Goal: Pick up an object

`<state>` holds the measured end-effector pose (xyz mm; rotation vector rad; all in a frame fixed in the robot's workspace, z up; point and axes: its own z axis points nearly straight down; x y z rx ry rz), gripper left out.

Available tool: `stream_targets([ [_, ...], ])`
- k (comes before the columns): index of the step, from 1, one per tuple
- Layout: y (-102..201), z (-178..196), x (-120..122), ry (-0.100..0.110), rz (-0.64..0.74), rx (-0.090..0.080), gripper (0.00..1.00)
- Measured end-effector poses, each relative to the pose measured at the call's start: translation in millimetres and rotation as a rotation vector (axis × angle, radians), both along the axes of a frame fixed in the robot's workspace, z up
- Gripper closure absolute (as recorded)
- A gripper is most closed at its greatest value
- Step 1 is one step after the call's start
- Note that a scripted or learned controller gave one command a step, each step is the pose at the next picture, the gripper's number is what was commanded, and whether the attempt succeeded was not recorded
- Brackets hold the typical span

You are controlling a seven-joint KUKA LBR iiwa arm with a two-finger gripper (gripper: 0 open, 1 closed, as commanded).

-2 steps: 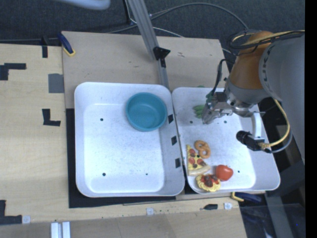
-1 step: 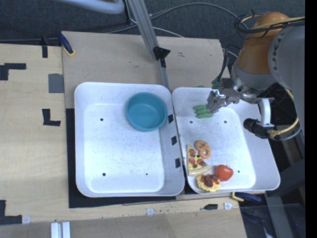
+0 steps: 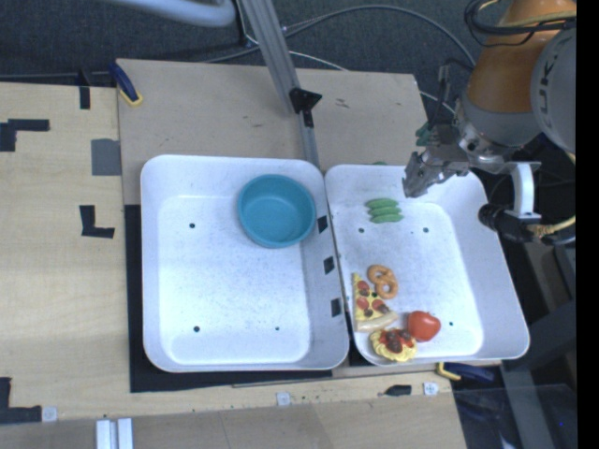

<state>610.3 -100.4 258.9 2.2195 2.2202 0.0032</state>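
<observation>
- Overhead, we look down on two white bins side by side; the left bin (image 3: 178,279) holds a blue bowl (image 3: 275,210).
- We see the gripper (image 3: 418,181) hanging above the right bin (image 3: 468,279), just beside green pea pods (image 3: 383,210), likely the target.
- Its opening we cannot tell.
- Pretzel (image 3: 381,280), pizza slice (image 3: 369,309) and tomato (image 3: 423,325) cluster at the near end.
- No readable writing.
</observation>
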Motion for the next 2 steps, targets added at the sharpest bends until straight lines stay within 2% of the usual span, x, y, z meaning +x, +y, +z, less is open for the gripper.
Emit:
stream_targets([
  [2,84.0,-16.8,-36.7,0.005,0.003,0.001,1.00],
])
